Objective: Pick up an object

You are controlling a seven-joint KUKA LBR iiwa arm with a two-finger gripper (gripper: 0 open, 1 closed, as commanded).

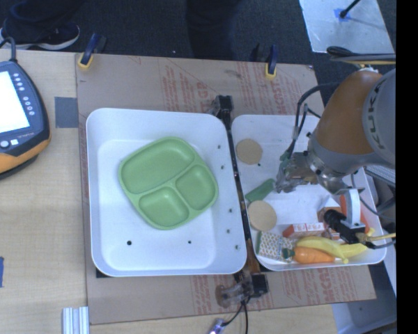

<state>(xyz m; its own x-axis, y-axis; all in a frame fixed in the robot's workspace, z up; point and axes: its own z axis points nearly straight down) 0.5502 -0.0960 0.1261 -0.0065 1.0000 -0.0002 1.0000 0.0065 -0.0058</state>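
Observation:
The right bin [272, 127] holds several small items. A tan disc [249, 151] lies at its far left and a second tan disc [262, 215] sits nearer the front. A flat green piece [260, 189] lies between them. Along the front wall lie a yellow banana [329, 245], an orange carrot [312, 256], a patterned block [270, 244] and a red-and-white packet [306, 228]. My gripper [290, 178] hangs low over the middle of this bin, just right of the green piece. The arm's orange band [348, 117] rises behind it.
The left bin [104, 186] holds a green divided plate [168, 181]. A tablet-like pendant [10, 120] rests on the bench at far left. Clamps [270, 61] grip the cardboard's back edge. A red-and-white object [352, 207] lies by the right bin's right wall.

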